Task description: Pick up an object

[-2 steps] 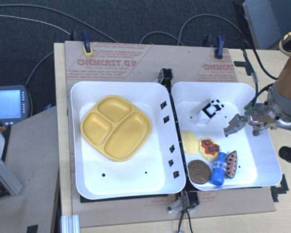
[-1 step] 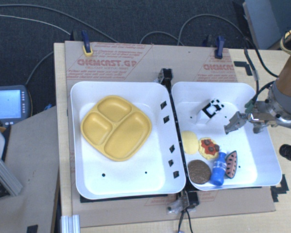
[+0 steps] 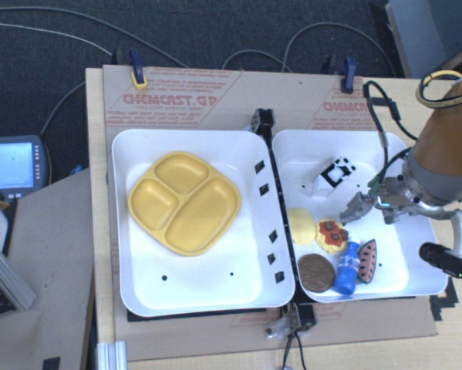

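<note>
Several small items lie at the front of the right bin (image 3: 416,284): a pale yellow round piece (image 3: 301,225), a red-and-yellow toy (image 3: 332,236), a brown round cookie (image 3: 316,271), a blue bottle (image 3: 347,269) and a pink slice (image 3: 367,260). A black-and-white tag (image 3: 338,172) lies further back. My gripper (image 3: 372,210) hangs over the middle of this bin, just right of and behind the red-and-yellow toy. It is open, one finger (image 3: 354,209) angled toward the toy, with nothing between the fingers.
The left bin (image 3: 130,268) holds a yellow divided plate (image 3: 185,202). A black divider with clips (image 3: 273,214) runs between the bins. The arm's orange band (image 3: 446,141) is over the right bin's right side. Cables cross the bench behind.
</note>
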Controlling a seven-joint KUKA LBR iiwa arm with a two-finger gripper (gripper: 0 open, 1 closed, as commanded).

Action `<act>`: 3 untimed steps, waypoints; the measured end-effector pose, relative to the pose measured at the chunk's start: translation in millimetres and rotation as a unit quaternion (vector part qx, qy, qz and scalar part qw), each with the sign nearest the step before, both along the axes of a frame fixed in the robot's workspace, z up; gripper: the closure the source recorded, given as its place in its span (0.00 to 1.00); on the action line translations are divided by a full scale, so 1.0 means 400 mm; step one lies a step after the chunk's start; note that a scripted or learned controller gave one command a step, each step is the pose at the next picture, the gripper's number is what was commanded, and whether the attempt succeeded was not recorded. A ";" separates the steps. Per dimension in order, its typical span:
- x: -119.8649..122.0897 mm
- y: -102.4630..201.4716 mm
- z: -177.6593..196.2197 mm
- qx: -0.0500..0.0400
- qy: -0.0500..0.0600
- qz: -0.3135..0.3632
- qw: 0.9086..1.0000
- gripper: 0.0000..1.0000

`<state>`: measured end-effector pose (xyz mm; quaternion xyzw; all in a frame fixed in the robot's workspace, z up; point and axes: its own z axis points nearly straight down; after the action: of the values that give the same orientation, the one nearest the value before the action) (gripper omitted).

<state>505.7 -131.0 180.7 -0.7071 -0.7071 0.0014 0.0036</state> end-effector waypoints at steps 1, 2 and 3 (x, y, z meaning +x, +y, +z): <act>0.006 -0.019 -0.146 0.000 0.000 -0.001 1.000 0.00; 0.010 -0.016 -0.236 0.001 -0.003 0.000 1.000 0.00; 0.017 -0.016 -0.199 0.000 -0.008 0.000 1.000 1.00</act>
<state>512.6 -137.3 100.9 -0.7068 -0.7074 -0.0043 -0.0017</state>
